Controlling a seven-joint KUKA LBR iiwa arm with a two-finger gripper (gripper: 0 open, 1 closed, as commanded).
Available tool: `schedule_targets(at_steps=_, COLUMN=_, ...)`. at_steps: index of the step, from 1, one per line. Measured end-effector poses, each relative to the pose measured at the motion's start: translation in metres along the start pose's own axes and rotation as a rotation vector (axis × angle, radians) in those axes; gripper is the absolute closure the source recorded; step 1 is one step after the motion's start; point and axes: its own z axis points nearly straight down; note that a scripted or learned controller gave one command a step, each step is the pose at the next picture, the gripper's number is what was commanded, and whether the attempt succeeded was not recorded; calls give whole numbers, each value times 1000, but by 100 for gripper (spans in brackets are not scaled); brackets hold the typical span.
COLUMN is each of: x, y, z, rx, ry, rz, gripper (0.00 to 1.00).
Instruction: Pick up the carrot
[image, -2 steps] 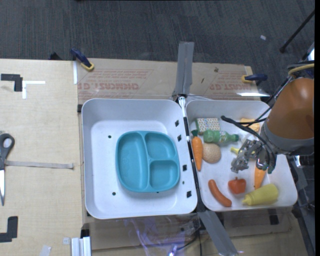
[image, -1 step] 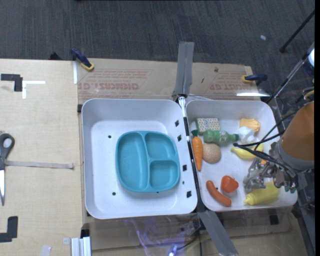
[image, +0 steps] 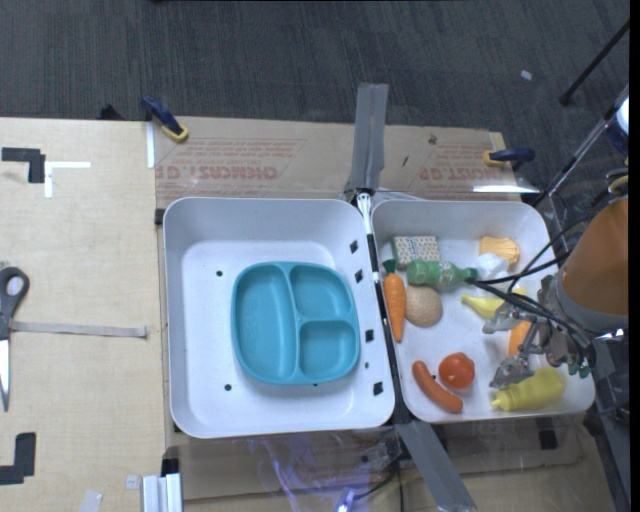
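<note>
The carrot (image: 395, 306) is orange with a green top. It lies lengthwise against the left wall of the right bin (image: 450, 225), beside a brown potato (image: 424, 307). My gripper (image: 501, 350) hangs low over the bin's right side, about a hand's width to the right of the carrot and apart from it. It stands open, one fingertip near a banana (image: 483, 305) and the other above a yellow bottle (image: 530, 391). A small orange piece (image: 516, 338) shows between the fingers, not gripped.
The right bin also holds a green bottle (image: 438, 273), a speckled block (image: 416, 248), a tomato (image: 457, 370) and a sausage (image: 438, 388). A teal divided plate (image: 296, 322) lies in the left bin (image: 190, 330). Scissors (image: 8, 300) rest at the bench's far left.
</note>
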Motion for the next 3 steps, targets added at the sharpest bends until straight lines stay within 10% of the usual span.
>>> schedule_targets(at_steps=1, x=-1, y=-1, z=-9, rx=1, ry=3, rz=0, gripper=100)
schedule_targets(at_steps=2, x=18, y=76, z=-32, rx=-3, ry=28, rz=-43, gripper=100)
schedule_targets(at_steps=3, x=-63, y=122, z=-92, rx=-4, ry=26, rz=-156, gripper=100)
